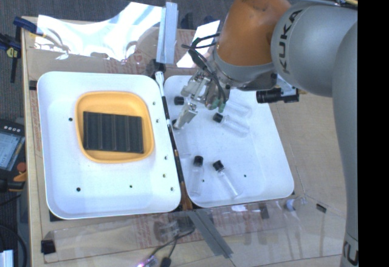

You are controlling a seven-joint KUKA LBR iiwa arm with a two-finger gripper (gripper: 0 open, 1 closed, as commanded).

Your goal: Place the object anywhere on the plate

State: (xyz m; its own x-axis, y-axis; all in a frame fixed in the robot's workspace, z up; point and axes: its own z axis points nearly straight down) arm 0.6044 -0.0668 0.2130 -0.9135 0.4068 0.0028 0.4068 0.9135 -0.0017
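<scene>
A yellow plate (113, 103) with a dark ridged insert sits in the left white bin (61, 187). Several small clear vials with black caps lie in the right white bin (267, 162): one (179, 100) near its top left corner, one (228, 120) just right of the gripper, and two (197, 169) (222, 176) nearer the front. My gripper (185, 115) hangs low over the right bin's upper left part, close to the wall between the bins, pointing down and left. I see no vial held in it.
The grey arm with its orange band (255, 22) covers the right bin's far right side. Crinkled silver foil (115, 31) and an upright grey bar (167, 31) lie behind the bins. Cables and a black device (9, 144) sit at the bench's left edge.
</scene>
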